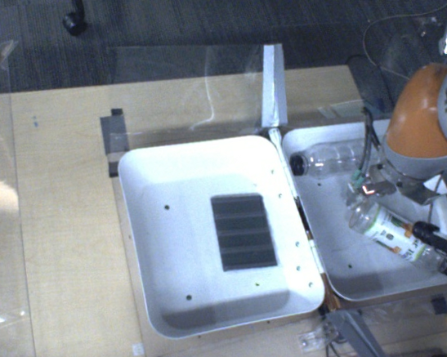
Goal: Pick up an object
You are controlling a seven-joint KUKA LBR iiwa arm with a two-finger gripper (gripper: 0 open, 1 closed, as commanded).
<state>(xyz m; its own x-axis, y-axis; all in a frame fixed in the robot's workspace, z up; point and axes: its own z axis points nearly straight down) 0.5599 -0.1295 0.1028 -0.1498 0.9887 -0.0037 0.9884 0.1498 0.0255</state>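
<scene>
Although the arm (433,115) reaches into the right bin (344,276) at the frame's right, you can count nothing as picked up yet. Your gripper (367,189) sits low between a clear plastic bottle (332,157) lying along the bin's upper wall and a labelled bottle (387,229) lying slantwise toward the lower right, apparently close to both. Whether it is spread or closed, you cannot tell from this angle. Both bottles rest on the bin floor, so the grasp and lift remain. The left bin (159,248) carries a dark ribbed pad (243,230).
</scene>
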